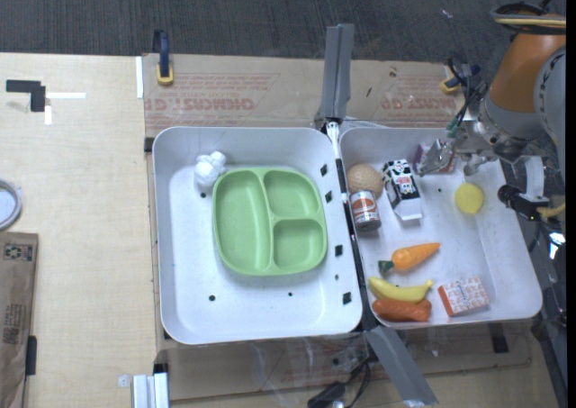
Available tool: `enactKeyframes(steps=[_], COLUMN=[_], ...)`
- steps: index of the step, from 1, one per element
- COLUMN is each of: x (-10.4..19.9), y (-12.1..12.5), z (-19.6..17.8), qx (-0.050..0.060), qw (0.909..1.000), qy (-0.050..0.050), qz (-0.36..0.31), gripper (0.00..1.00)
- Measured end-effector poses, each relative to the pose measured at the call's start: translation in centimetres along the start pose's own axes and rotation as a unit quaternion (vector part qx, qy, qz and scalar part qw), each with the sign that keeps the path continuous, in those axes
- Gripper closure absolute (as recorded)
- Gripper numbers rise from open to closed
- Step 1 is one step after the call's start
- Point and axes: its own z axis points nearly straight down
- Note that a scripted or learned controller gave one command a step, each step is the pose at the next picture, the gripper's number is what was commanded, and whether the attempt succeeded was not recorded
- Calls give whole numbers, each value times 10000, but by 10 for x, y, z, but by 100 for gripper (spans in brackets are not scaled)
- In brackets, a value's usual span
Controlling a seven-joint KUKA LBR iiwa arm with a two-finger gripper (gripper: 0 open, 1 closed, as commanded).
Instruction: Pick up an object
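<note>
White plastic formed both shallow bins, which sat side by side on the wooden bench (81, 244), their inner rims touching along a central grey divider (338, 73). Brown cardboard (234, 91) lay flat behind them.

Left bin (175, 298): it held a pale green plate (268, 220), smooth, rounded at the corners and moulded into three compartments, lying flat near the middle. A small white lumpy object (210, 168) rested just beside the plate's far left corner (its make could not be determined).

Right bin (504, 262): it held the pickable items. A tan rounded ball (364, 178) sat against the divider side, with a small cylindrical can (365, 212) touching it in front. A black-and-white carton (402, 188) stood just beside them. A smooth yellow ball (469, 199) lay apart, toward the right wall. Nearer the front lay a tapered orange carrot (412, 257), a curved yellow banana (401, 289), a glossy red pepper (402, 310) touching the banana, and a flat printed orange box (463, 295).

Arm and gripper: the grey arm (531, 82), with its orange band, entered from the right. The gripper (438, 156) hung over the far part of the right bin, between the carton and the yellow ball, touching neither. Its metal fingers appeared close together, though whether they were fully closed could not be told. Nothing was seen between them.
</note>
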Motion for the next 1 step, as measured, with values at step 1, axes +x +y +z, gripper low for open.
enactKeyframes(steps=[1], x=[0], y=[1], z=[-10], qx=[-7], qw=[10000], qy=[-12], qz=[-21], gripper=[100])
